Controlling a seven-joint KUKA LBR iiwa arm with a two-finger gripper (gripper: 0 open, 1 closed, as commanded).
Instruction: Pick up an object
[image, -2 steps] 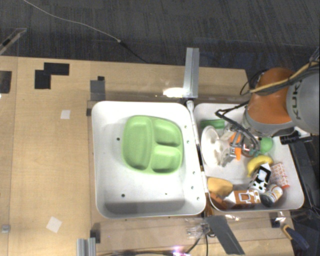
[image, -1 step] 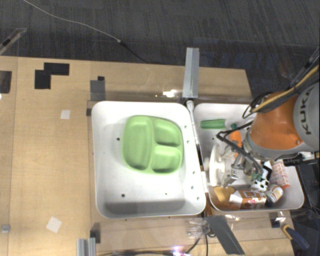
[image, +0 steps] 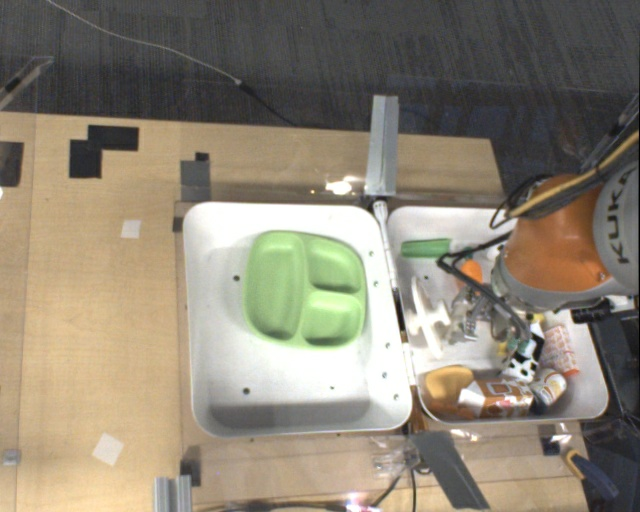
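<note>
My gripper (image: 468, 325) hangs low inside the right bin (image: 598, 404), under the orange-banded wrist (image: 556, 245). It sits just right of a white plastic piece (image: 424, 318) and above a tan rounded object (image: 447, 381). Around it lie a green block (image: 426, 248) at the bin's far edge, a brown bottle (image: 500, 403) along the near wall, a black-and-white spotted toy (image: 518, 366) and a red-and-white can (image: 556, 346). A small orange item (image: 472, 270) peeks out beside the wrist. The arm hides the bin's right middle part.
The left bin (image: 200, 300) holds a green divided plate (image: 303, 288) in its far half. A metal post (image: 382, 150) rises behind the divider between the bins. Cables run from the arm at the upper right.
</note>
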